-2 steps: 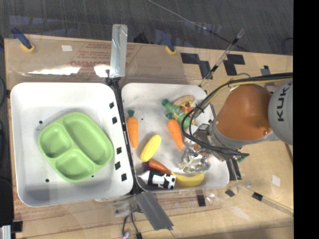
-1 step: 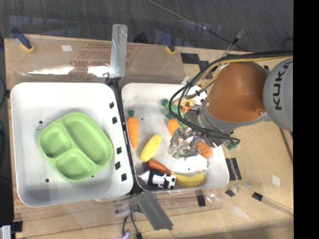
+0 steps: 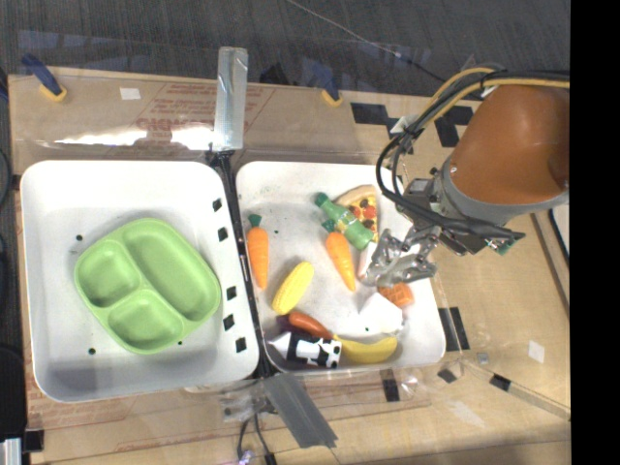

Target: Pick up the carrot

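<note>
- Brown board covers the surface (image 3: 145, 114), and printed lettering on it near the upper edge is too faint and small to read; two white bins sit on it side by side, taped at their corners, presumably to keep them from sliding.
- Two carrots lie loose in the right bin (image 3: 291, 177): one carrot (image 3: 341, 260) near the middle, pointing down and right, and a second carrot (image 3: 257, 251) upright along the left wall. Either fits the task; the middle one is nearer the arm.
- Around them lie a yellow corn cob (image 3: 294, 287), a banana (image 3: 371, 349), a pizza slice (image 3: 360, 204), a green bottle-like toy (image 3: 341, 221), a red sausage (image 3: 308, 323) and a black-and-white cow toy (image 3: 315, 353), scattered as if tipped in.
- The gripper (image 3: 395, 264) hangs low at the bin's right side over an orange-red piece (image 3: 398, 294), just beside the middle carrot but not on it.
- Whether its fingers are spread or closed, I cannot tell.
- The left bin (image 3: 39, 260) holds a green divided plate (image 3: 145, 281).
</note>
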You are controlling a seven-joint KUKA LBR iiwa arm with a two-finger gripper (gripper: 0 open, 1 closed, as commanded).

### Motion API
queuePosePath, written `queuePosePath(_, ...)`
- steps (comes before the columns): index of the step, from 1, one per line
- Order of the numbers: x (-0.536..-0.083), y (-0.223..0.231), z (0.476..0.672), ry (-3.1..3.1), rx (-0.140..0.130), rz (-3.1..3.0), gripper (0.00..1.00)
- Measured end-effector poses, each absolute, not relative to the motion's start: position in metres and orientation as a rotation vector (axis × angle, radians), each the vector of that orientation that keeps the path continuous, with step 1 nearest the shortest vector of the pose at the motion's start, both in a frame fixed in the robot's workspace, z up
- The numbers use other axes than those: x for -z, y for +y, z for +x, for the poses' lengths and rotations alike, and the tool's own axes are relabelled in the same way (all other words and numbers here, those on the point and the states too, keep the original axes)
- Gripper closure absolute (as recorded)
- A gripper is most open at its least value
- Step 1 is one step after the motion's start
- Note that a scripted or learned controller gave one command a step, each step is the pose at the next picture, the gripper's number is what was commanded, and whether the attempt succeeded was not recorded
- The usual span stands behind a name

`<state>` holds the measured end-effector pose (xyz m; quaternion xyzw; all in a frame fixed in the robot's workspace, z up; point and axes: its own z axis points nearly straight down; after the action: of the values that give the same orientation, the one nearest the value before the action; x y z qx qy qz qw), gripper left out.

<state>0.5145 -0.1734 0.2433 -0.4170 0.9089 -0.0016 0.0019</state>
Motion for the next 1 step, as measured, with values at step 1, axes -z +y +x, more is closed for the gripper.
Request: queuePosePath(1, -0.2492, -0.1090, 0.4961, 2.623, -0.002, -1.730, 1.00)
